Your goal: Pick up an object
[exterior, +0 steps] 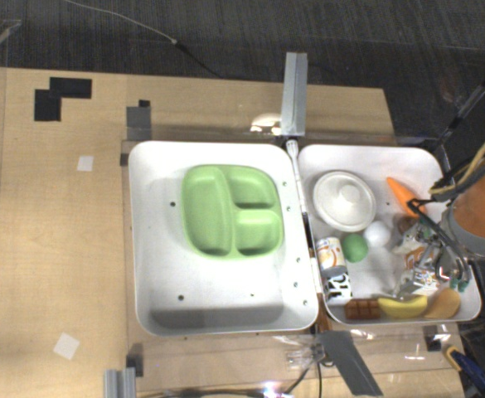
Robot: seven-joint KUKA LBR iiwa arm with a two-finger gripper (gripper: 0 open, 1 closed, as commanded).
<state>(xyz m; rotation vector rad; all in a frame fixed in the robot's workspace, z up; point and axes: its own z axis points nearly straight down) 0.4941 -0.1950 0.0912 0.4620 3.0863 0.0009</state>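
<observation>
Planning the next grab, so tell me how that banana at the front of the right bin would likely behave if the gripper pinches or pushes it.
The banana is curved, so a nudge would probably pivot it, not roll it. It looks smooth-skinned and may slip from a narrow pinch. It lies by the right bin's front wall, between a brown block and a tan item, so access seems cramped.

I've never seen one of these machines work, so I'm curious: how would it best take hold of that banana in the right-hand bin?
Probably across the middle of the banana, coming straight down from above. It lies flat along the bin's near wall, so the fingers should close across its narrow width. Room is tight: a brown block touches its left end and a brownish thing sits at its right.
</observation>
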